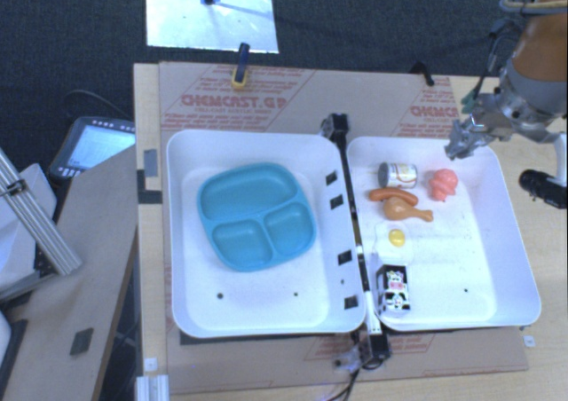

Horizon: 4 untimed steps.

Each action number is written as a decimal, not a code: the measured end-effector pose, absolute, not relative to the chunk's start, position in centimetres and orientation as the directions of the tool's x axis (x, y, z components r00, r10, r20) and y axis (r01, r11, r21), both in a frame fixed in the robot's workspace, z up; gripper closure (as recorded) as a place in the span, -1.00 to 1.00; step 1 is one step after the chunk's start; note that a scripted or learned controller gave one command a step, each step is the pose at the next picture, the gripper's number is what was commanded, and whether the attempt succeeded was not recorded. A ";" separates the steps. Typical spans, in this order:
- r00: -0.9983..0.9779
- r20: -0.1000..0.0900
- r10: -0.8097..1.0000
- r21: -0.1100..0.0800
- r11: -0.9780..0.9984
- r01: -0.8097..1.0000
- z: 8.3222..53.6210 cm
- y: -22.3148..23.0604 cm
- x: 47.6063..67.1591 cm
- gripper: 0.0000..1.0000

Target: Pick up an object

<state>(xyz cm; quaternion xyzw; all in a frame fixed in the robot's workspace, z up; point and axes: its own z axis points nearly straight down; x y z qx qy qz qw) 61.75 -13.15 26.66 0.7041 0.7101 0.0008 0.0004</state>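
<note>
Arm poised over upper right corner of right bin; all objects lying in the bins.

The jaws (460, 144) sit at the upper right of the frame, above the far rim of the right bin (510, 239); whether they are released or clenched cannot be told, and nothing shows between them. Inside that bin, toward its upper left: a small can (398, 175) on its side, a pink rounded item (444, 183) just right of it, an orange sausage (388, 194) touching a toy drumstick (405, 208), a fried-egg piece (396, 237) below these, and a black-and-white carton (395, 289) near the lower left corner. The left bin (191, 302) holds a blue compartment tray (256, 215). Both bins rest on cardboard (293, 93) covering the worktop (546, 239).
</note>
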 end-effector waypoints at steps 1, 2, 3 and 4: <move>-0.008 0.000 1.000 0.002 0.008 1.000 25.4 -8.0 62.9 1.00; -0.009 0.001 1.000 0.002 0.009 1.000 24.3 -3.0 63.8 1.00; -0.009 0.001 1.000 0.002 0.009 1.000 24.6 2.9 63.4 1.00; -0.008 0.001 1.000 0.001 0.008 1.000 22.7 7.9 63.2 1.00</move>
